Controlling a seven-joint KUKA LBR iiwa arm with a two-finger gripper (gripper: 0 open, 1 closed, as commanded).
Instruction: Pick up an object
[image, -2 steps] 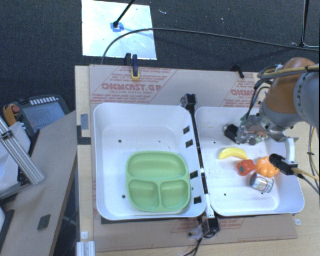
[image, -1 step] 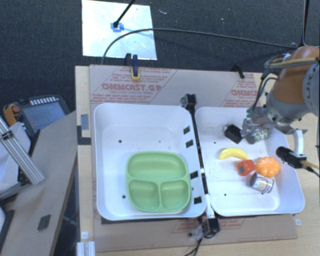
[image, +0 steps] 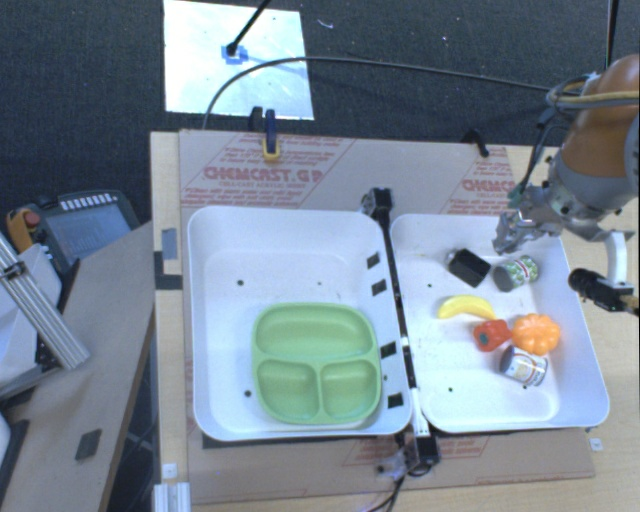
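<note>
The right bin holds a black block, a green-labelled can lying on its side, a yellow banana, a red-orange piece, an orange fruit and a small white-labelled can. My gripper hangs at the bin's back right, just above and behind the green-labelled can and to the right of the black block. Nothing shows between its fingers.
The left bin holds a green divided plate. A black clip-lined divider runs between the bins. A pendant and an aluminium rail lie on the side table at left.
</note>
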